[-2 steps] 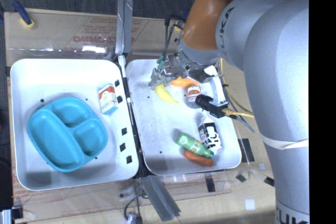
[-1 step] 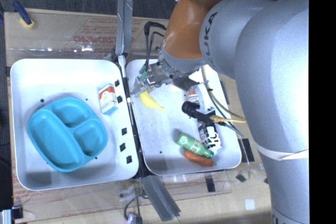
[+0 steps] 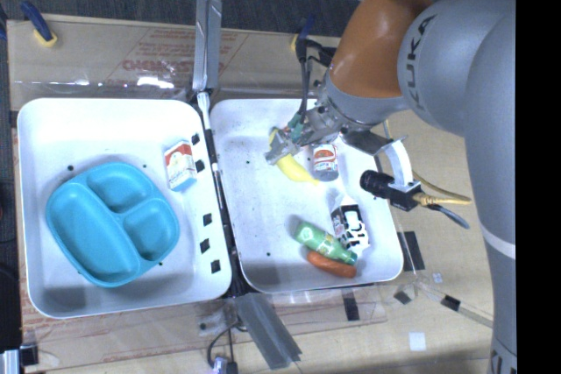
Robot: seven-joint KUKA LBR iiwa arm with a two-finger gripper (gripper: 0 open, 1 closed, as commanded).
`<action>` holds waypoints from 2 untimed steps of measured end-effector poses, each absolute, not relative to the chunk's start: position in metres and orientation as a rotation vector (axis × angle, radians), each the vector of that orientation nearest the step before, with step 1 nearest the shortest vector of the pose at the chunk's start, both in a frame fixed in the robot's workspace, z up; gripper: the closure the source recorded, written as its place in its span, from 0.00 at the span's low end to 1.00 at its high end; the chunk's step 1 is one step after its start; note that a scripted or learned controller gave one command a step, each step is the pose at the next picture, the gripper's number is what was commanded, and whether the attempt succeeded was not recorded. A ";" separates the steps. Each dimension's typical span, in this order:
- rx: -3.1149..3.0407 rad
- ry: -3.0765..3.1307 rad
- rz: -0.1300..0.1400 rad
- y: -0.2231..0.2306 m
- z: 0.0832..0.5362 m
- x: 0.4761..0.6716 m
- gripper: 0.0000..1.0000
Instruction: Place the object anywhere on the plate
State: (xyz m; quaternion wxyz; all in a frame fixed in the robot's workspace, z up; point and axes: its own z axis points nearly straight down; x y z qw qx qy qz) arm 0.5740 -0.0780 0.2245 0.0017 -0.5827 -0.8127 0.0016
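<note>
Two bins: white and shallow, side by side on the desk (image 3: pixel 105 48); left bin (image 3: pixel 35 188), right bin (image 3: pixel 254 250).
Plate: one, light blue, three compartments, lying in the left bin (image 3: pixel 110 223).
Carton: one small red and white carton (image 3: pixel 180 165) in the left bin, just beside the plate's upper right edge.
Banana: one, yellow, curved, toy-like (image 3: pixel 295 169), in the upper middle of the right bin.
Can: one small can with a red label (image 3: pixel 324 160), touching the banana's right side.
Other items in right bin: one black and white carton (image 3: pixel 351 228), one green packet (image 3: pixel 324 243), one orange carrot (image 3: pixel 331 264), clustered near the lower right corner.
Arm: one, grey with an orange band (image 3: pixel 377 48).
Tool: directly above the banana's upper end (image 3: pixel 294 136); whether it is apart or together cannot be told.
Banana and plate: well apart, in separate bins.
</note>
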 end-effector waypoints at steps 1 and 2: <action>-1.412 -2.799 0.005 -0.006 0.189 0.543 1.00; -1.257 -2.876 0.004 0.079 0.189 0.552 1.00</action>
